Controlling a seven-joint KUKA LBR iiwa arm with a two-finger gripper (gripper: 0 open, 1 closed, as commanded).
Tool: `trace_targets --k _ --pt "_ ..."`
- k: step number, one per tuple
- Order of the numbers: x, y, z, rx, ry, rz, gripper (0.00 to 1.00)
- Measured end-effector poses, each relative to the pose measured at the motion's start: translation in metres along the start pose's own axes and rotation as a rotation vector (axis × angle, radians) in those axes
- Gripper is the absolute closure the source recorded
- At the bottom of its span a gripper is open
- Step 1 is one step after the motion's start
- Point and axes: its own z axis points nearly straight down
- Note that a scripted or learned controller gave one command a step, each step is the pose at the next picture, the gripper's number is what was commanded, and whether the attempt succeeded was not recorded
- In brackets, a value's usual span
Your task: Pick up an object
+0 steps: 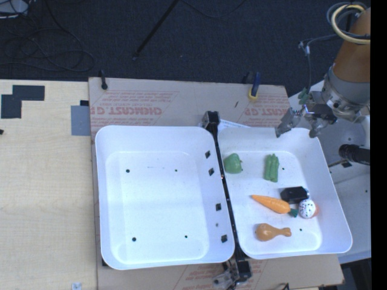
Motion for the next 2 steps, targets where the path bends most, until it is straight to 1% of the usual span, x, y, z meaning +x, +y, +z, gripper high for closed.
trace_targets --k 1,2 --pt "0.0259 -0.0488 0.1096 0.013 0.004 0.004 0.0" --pt "0.0238 -0.0452 0.103 0.001 0.0 0.005 0.0"
